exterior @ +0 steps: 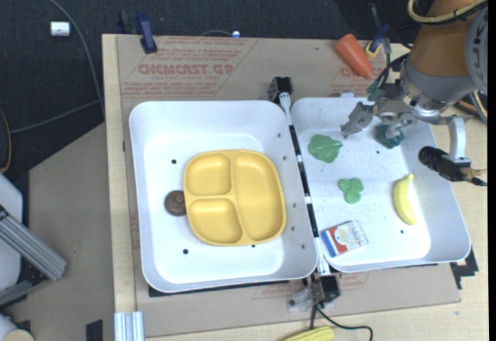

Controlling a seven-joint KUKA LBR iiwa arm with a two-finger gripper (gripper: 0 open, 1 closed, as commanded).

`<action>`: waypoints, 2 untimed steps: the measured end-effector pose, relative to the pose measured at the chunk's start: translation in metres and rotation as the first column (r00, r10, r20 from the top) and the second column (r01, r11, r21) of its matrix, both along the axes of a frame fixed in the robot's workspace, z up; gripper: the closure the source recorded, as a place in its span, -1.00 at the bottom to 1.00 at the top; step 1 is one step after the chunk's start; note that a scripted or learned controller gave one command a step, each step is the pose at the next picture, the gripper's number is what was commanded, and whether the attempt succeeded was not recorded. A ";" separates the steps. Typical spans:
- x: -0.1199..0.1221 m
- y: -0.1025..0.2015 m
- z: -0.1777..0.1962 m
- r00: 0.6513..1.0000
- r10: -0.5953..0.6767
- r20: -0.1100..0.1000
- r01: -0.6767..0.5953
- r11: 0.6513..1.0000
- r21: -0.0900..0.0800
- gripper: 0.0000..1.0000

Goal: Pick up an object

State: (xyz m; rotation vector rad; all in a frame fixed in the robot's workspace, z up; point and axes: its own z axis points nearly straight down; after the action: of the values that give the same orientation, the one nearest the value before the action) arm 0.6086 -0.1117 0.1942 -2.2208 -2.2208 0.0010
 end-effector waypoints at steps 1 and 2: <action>-0.043 -0.028 -0.053 1.000 -0.001 -0.001 0.001 1.000 0.000 -1.00; -0.073 0.005 -0.110 1.000 0.000 0.000 0.000 1.000 0.001 -1.00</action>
State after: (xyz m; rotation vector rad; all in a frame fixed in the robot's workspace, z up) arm 0.5356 -0.1069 0.0842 -2.2204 -2.2200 0.0007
